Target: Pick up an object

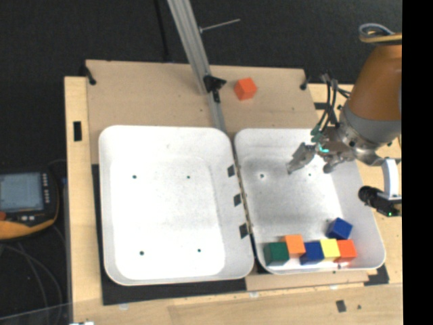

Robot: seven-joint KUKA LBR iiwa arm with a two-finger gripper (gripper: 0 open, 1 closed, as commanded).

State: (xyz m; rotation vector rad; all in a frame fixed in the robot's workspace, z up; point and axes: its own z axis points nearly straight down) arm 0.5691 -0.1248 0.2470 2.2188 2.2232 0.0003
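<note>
Blocks [311, 249] along right bin [270, 147] near edge; gripper [312, 160] above.

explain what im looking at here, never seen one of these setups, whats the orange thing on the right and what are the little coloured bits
The big orange and grey shape is a robot arm reaching in from the right, filmed by one camera above the bench looking down at a slant. Its gripper, fingers spread, holds nothing and hangs over the right white bin. Along that bin's near edge sit small blocks: a green block, two orange, two blue and a yellow block. The left white bin lies beside it. One more orange block sits on the bench behind the bins.
</note>
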